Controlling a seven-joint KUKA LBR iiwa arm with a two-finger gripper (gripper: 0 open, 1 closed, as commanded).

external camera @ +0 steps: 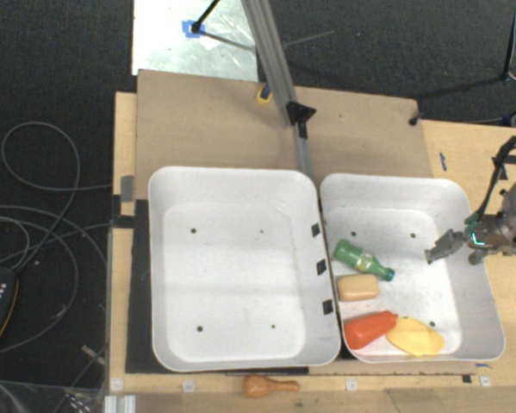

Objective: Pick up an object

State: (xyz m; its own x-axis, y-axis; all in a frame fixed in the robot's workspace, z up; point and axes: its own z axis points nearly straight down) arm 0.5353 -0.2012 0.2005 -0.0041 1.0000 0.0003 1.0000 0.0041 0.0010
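Note:
The right bin holds a green bottle lying on its side near the left wall, a tan block just below it, a red pepper-like piece and a yellow lemon-like piece at the front. My gripper hangs over the bin's right side, well to the right of the green bottle. Its fingers are spread with nothing between them.
The left bin sits beside the right one. An orange-brown toy lies on the bench in front of the bins. A grey pole slants across the bench behind the bins. Cables lie on the floor at left.

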